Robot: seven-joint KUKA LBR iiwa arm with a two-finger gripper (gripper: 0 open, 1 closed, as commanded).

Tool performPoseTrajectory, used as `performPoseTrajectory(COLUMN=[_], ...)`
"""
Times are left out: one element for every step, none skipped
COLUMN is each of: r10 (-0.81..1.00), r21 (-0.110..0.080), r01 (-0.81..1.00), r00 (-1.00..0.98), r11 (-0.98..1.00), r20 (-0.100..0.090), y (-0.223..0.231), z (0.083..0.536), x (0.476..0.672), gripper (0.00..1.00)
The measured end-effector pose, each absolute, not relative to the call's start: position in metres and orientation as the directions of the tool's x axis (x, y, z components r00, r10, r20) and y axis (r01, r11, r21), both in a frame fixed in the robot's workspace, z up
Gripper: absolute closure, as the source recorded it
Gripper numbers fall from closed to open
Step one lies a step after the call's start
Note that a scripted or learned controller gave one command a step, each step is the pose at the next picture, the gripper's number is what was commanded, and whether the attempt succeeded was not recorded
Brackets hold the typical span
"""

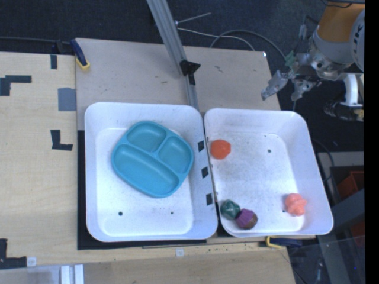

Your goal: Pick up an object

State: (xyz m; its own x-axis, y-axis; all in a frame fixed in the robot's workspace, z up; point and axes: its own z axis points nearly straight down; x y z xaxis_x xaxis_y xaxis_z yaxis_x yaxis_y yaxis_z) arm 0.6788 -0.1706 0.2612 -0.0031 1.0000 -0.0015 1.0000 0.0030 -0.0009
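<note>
Nearest the lens, along the bottom rim of the right-hand bin [308, 158], sit a dark green lump [230, 208] and a purple lump [247, 219], touching each other and lying well below and somewhat to the left of the gripper [286, 85]. Just right of that pair, still far below the gripper, a pink object [295, 204] rests near the same bin's lower right corner. Closer to the gripper, though still apart from it, an orange ball [220, 149] lies against the bin's left wall, down and to the left of the fingertips. None of these pieces is touched by the arm. The gripper itself hangs above the bench [136, 70] outside the bins, just beyond the upper right corner of the right-hand bin, with its two grey fingers [273, 86] spread apart and nothing between them. Behind it, up and to the right, the wrist rises into the orange band [339, 18]. Far to the gripper's left and lower, the left-hand bin [95, 176] holds a blue divided plate [153, 158], set at a slant with its three compartments facing up. A slanting metal rail [172, 37] crosses the bench to the gripper's left, ending at the seam between the two bins.
</note>
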Motion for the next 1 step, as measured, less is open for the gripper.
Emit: performPoseTrajectory(r10=[1.0], r21=[-0.002], r01=[1.0], r00=[-0.003], r11=[0.003], r20=[-0.002], y=[-0.1707], z=[0.2612], x=[0.6787], gripper=[0.0])
